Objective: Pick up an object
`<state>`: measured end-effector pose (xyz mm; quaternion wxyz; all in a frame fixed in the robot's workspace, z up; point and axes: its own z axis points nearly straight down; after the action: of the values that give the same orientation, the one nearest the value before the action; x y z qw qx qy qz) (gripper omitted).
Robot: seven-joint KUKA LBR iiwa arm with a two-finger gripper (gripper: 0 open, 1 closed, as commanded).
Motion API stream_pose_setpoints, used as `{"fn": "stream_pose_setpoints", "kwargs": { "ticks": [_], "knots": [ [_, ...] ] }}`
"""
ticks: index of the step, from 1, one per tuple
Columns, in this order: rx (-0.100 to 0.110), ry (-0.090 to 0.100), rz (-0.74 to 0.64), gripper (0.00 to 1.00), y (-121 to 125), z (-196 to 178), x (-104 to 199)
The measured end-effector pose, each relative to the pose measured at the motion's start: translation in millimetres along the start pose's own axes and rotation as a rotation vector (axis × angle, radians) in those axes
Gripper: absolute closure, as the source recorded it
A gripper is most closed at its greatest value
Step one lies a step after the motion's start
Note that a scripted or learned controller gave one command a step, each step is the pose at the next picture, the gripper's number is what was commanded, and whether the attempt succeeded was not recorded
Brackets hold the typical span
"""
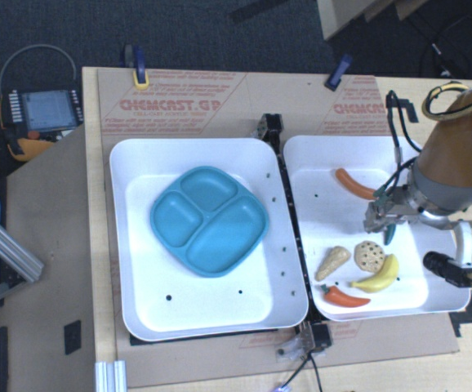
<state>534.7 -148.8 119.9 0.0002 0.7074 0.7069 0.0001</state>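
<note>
Jaws (380, 219) state unclear, just above cookie (369, 256); banana (378, 275) long axis lower-left to upper-right.

A robotics lab, by every sign. Worktop (97, 219) sheeted in printed protective paper, held by clamps (140, 65) at the far edge. Two white bins (130, 243) fixed side by side on it, cabling trailing off the near edge. Left of the worktop, a teach pendant (46, 109) with lit screen and looped cable on dark carpet (179, 15). Further left, aluminium framing (3, 243).
</note>
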Motion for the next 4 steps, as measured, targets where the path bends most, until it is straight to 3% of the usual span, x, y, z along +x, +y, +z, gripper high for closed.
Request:
{"fn": "stream_pose_setpoints", "kwargs": {
  "ticks": [2,4],
  "knots": [
    [-0.006,-0.002,-0.002,1.0,4,-86,1],
    [0.003,0.002,-0.006,1.0,1,-92,111]
  ]
}}
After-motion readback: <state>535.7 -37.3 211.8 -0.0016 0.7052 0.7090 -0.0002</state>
